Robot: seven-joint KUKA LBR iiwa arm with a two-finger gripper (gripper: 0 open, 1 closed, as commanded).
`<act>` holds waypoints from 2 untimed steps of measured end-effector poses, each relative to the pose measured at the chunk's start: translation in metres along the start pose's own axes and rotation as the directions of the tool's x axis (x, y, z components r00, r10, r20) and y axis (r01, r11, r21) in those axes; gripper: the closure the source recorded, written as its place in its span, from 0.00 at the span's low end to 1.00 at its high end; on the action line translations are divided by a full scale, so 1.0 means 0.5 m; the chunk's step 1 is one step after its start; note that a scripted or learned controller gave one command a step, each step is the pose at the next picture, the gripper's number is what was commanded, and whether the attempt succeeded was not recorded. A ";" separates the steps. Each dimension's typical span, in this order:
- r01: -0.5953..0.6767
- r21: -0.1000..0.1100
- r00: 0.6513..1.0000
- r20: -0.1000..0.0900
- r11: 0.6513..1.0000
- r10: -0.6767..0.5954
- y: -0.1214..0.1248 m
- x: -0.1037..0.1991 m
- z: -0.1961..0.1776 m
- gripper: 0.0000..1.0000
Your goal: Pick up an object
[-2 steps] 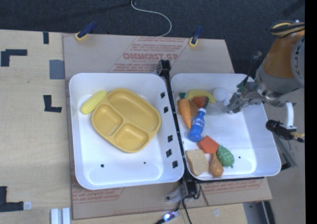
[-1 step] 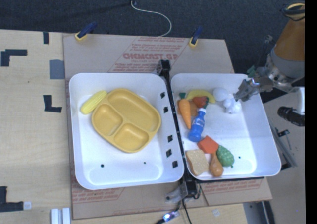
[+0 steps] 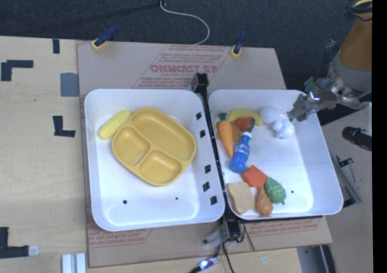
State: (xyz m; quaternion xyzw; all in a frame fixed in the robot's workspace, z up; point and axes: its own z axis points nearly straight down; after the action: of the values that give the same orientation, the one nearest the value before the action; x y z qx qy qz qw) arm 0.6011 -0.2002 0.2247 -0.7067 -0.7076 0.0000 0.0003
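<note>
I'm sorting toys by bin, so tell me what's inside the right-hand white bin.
The right bin holds a banana, carrot, blue bottle, white lump, orange block, bread slice and green piece. Whatever lies beneath this pile is covered.

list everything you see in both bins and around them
white bins: 2, white, side by side on the bench
divided tray: 1, yellow, left bin
corn cob: 1, yellow, left bin, at the tray's upper-left edge
banana: 1, yellow, right bin, top
carrot: 1, orange, right bin, left side
bottle: 1, blue with white cap, right bin, middle
white object: 1, white, right bin, top right
orange block: 1, orange-red, right bin, lower middle
bread slice: 1, tan, right bin, bottom
broccoli: 1, green, right bin, bottom
clamps: 2, blue and yellow, cardboard's top edge
gripper: 1, grey, over the right bin's upper-right rim
</note>
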 end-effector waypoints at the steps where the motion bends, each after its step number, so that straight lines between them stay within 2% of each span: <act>1: 0.004 0.001 1.000 0.000 1.000 -0.004 0.017 0.099 0.019 1.00; 2: 0.004 0.002 1.000 0.000 1.000 -0.004 0.017 0.219 0.031 1.00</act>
State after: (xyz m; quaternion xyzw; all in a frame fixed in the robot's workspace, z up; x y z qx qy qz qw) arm 0.6096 -0.0909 0.2092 -0.7052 -0.7090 0.0005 0.0008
